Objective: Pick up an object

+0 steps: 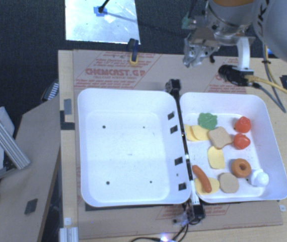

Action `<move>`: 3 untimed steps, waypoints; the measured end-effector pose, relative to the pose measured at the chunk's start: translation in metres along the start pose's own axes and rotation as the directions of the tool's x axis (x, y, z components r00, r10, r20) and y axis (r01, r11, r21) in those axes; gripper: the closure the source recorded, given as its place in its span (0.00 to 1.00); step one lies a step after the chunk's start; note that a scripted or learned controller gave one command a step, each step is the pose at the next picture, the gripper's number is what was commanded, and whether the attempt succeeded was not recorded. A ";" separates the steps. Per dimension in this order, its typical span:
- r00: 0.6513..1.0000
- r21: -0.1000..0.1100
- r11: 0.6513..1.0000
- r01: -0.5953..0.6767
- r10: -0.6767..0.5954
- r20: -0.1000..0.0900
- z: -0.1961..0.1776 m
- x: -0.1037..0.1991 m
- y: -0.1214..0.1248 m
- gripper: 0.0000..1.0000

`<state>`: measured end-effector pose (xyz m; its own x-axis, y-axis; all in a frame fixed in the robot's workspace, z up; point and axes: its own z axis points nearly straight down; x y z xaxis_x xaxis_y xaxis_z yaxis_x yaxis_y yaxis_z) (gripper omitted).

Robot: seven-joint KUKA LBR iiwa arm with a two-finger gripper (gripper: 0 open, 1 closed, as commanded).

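Two shallow white plastic bins w/ rounded corners sit side by side on the desk (68,150), a pale wood-look board printed w/ red lettering. Landmark = the black hinged divider (180,145) running between them. Left of the divider: left bin (85,105), smooth floor, a few small dark dots. Right of the divider: right bin (274,135), holding toy food. Just right of the divider, mid-length: pale yellow flat slices (196,132); above-right of those a bumpy green leafy piece (207,120). Further right from the divider, a tan bread slice (219,137), squarish w/ soft corners, and below it a yellow cheese-like wedge (215,158). Near the divider's lower end: a glossy red-orange sausage (202,178), long and rounded, lying on a yellow slice; beside it a round tan disc (228,182). Well right of the divider: two red tomato-like pieces (242,132), a brown ring donut (241,168), and a white rounded lump (259,177) by the far rim. The hand (198,52), grey metal, hangs above the divider's top end, over the board behind the right bin, apart from all the food; nothing seen between its fingers, and can't tell how far they're spread. Orange band above the wrist at top edge.
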<state>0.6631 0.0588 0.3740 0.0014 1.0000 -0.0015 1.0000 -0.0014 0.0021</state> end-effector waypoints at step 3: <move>1.000 0.001 1.000 0.008 -0.008 -0.003 0.111 0.038 0.005 1.00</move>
<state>0.6684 0.0967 0.2626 -0.0069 1.0000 0.0010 1.0000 0.0069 0.0012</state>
